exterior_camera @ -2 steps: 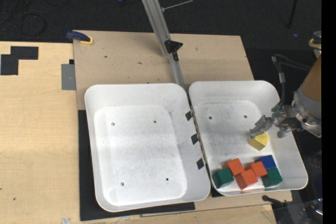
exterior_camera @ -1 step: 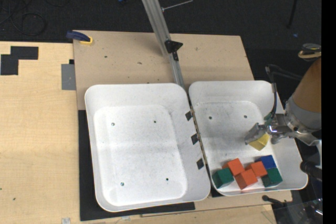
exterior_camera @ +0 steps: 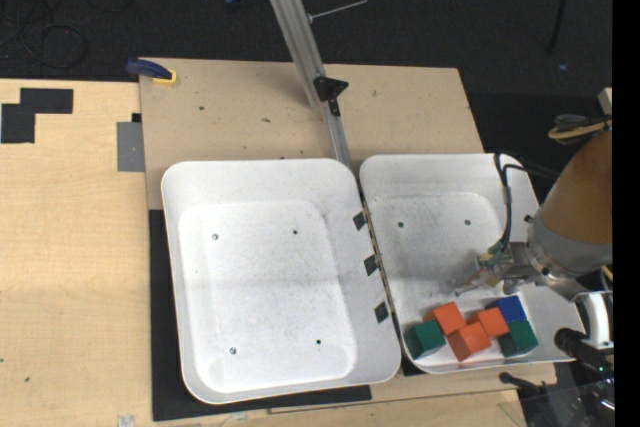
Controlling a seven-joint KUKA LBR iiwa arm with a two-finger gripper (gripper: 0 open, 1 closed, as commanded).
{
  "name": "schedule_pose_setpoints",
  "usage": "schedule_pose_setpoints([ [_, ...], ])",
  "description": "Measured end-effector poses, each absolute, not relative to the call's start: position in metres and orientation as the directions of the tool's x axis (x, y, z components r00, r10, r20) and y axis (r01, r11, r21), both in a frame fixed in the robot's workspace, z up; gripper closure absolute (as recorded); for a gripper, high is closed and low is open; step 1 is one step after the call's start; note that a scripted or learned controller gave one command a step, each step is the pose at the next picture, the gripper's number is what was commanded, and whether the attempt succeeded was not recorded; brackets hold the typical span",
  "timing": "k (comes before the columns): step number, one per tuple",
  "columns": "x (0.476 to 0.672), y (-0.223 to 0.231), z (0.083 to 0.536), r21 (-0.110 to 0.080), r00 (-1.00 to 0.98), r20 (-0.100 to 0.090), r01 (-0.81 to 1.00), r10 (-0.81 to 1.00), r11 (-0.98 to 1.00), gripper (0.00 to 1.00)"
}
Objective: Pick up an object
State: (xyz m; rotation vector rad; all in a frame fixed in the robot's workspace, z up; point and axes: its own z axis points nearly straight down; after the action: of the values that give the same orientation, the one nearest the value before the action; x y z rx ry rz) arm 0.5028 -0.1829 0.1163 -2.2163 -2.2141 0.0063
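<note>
The gripper hangs low over the right bin, its tips a small grey tangle of metal and cable just above and to the left of the blocks; whether they are spread or pressed together cannot be told, and nothing can be made out between them. Just below it the objects lie bunched in the bin's near right corner — an orange block, a second orange block and a third orange block, a blue block, a green block at the left end and another green block at the right. The huddle against the bin wall probably makes any single block awkward to reach, since neighbours touch on most sides. The wrist, with its orange band, comes in from the right and is cut off at the frame edge, hiding the far rim of the bin. The left bin sits beside it, with an aluminium rail slanting up behind — likely a camera or fixture mount.
</note>
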Motion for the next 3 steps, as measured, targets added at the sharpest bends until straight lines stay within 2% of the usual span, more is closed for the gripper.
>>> schedule_pose_setpoints([
  [1, 0.504, -0.185, 0.129, -0.005, 0.008, 0.002, 1.000, 1.000, -0.008, 1.00],
  [2, 0.503, -0.188, 0.192, 0.004, -0.001, -0.001, 1.000, 1.000, 0.001, 1.00],
  [3, 0.504, -0.188, 0.213, 0.001, -0.001, 0.000, 1.000, 1.000, 0.001, 1.00],
])
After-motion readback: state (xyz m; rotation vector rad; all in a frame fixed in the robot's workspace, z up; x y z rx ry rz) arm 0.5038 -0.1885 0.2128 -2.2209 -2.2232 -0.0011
